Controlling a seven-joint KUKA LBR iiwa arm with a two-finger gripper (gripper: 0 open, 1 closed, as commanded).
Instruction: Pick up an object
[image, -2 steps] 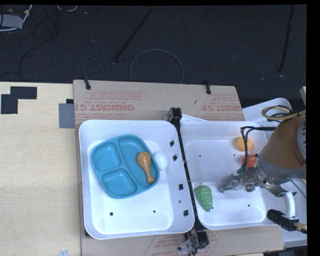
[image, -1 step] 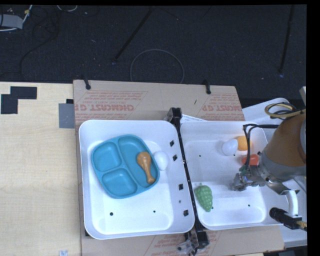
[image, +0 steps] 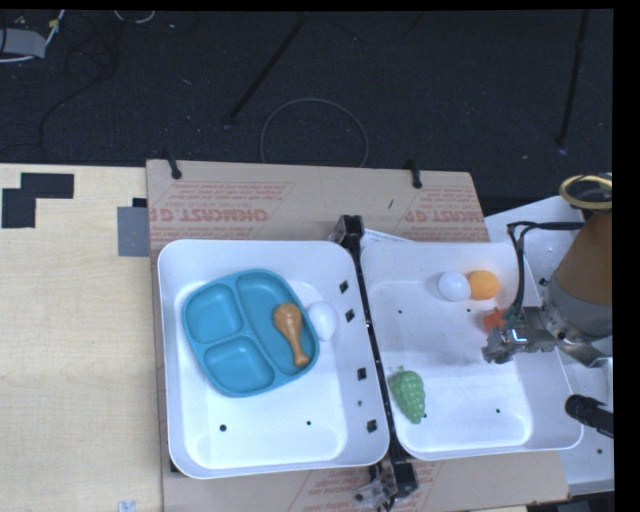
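The right bin (image: 470, 440) holds a white ball (image: 453, 286) and an orange ball (image: 484, 285) side by side near its far wall. A green bumpy toy (image: 408, 393) lies at its near left, beside the divider. A small red object (image: 493, 320) rests just left of the arm's wrist. My gripper (image: 503, 347) hangs low over the right side of this bin, right beside the red object and below the orange ball. Nothing shows between its tips.
In the left bin (image: 250, 450) lies a blue divided plate (image: 225, 335) with a tan drumstick (image: 292, 332) on it and a white egg (image: 322, 320) at its right edge. A black divider (image: 368, 345) separates the bins. Cardboard lies under both.
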